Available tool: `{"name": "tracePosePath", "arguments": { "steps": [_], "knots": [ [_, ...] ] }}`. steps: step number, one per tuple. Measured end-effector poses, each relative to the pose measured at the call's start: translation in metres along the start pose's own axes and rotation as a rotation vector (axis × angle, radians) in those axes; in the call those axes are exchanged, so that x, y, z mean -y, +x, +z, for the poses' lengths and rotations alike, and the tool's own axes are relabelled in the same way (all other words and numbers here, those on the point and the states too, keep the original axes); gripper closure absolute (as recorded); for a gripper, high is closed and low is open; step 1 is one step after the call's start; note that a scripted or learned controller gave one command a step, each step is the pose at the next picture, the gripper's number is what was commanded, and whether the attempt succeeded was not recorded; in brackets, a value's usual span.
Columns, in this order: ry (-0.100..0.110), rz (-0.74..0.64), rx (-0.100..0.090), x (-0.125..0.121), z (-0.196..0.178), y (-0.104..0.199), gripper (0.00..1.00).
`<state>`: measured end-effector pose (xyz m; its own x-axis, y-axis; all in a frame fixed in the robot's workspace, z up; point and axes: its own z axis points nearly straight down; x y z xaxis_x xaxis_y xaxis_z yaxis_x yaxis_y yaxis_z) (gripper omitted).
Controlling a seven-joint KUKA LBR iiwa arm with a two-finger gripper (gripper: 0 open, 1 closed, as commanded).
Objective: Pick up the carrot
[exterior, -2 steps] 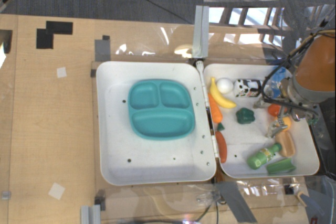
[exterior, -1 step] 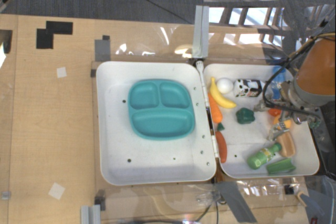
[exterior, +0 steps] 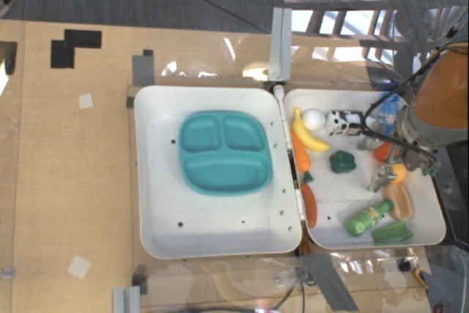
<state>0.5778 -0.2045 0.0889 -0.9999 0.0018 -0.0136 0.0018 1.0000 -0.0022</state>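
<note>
The carrot point(exterior: 300, 157) is a slim orange piece with a green tip at its near end. It lies along the left wall of the right bin point(exterior: 333, 190), just below the banana point(exterior: 308, 135). My gripper point(exterior: 381, 179) hangs low over the right side of the same bin, beside a small orange toy point(exterior: 397, 172). It is well to the right of the carrot and not touching it. The arm's orange band point(exterior: 444, 93) sits above the gripper and hides part of the bin's far right corner.
The right bin also holds a red pepper-like piece point(exterior: 309, 204), a white ball point(exterior: 314, 119), a cow toy point(exterior: 343, 122), a dark green vegetable point(exterior: 341, 162), a green bottle point(exterior: 368, 218), a green block point(exterior: 390, 232) and a tan bun point(exterior: 401, 201). A teal divided tray point(exterior: 224, 152) lies in the left bin point(exterior: 165, 223).
</note>
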Motion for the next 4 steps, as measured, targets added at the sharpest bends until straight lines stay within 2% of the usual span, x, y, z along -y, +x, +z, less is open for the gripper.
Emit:
{"name": "tracePosePath", "arguments": {
  "steps": [1,2,3,4],
  "knots": [
    [0.001,0.229,0.001,0.0,-0.001,0.017,0.0],
    [-0.001,0.315,0.001,-0.001,-0.001,0.024,0.0],
    [0.0,0.308,0.013,-0.001,-0.015,0.02,1.0],
    [-0.006,0.316,0.002,-0.145,-0.106,0.052,1.0]
  ]
}}
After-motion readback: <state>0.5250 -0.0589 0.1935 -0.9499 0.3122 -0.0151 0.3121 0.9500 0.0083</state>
